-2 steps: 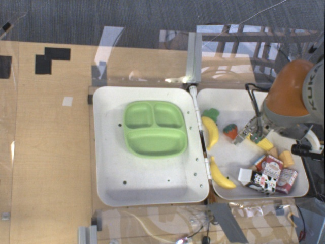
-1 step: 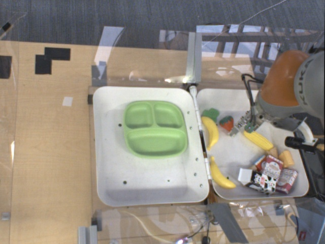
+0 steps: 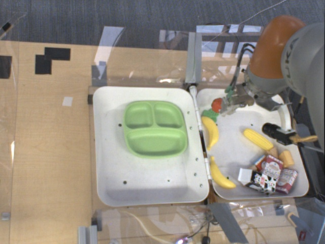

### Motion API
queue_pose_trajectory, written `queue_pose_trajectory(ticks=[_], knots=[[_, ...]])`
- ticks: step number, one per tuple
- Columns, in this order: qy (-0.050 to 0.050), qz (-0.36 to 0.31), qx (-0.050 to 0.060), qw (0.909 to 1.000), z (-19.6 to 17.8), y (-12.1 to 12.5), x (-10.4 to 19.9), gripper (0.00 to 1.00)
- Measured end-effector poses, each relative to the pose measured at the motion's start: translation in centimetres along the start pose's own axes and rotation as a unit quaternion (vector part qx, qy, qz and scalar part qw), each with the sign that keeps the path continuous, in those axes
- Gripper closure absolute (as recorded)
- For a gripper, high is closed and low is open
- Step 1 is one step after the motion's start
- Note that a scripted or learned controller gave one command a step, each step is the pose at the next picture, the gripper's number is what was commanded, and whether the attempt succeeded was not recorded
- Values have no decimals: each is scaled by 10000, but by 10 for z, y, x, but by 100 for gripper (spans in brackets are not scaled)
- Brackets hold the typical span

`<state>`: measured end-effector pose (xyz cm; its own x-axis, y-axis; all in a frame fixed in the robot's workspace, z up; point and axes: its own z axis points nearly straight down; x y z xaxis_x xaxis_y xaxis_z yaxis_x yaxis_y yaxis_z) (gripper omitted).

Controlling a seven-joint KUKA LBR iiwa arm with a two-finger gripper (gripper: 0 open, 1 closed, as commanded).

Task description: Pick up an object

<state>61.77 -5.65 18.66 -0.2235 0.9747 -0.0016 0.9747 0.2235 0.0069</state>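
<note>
I am watching the arm (image 3: 284, 55) reaching in from the right over the far end of the right bin (image 3: 299, 189). To its left, the left bin (image 3: 106, 187) is carrying a green divided plate (image 3: 154, 128). In the right bin, two bananas (image 3: 209, 130) are lying along the left wall, a corn cob (image 3: 258, 139) is sitting mid-bin, and small cartons (image 3: 271, 174) are crowding the near right corner. The gripper (image 3: 231, 101) is hovering just beside a red tomato with a green stem (image 3: 217, 105) at the far left corner. I cannot tell its grip state from here. I am judging this the approach-to-grasp step; next it needs centring over the tomato, then closing and lifting.
</note>
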Motion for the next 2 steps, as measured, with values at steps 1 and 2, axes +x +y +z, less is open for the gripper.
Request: queue_pose_trajectory(ticks=[1,2], knots=[[2,808,29,9967,73,-48,-44,100],[-25,-424,-44,9991,95,-105,-69,100]])
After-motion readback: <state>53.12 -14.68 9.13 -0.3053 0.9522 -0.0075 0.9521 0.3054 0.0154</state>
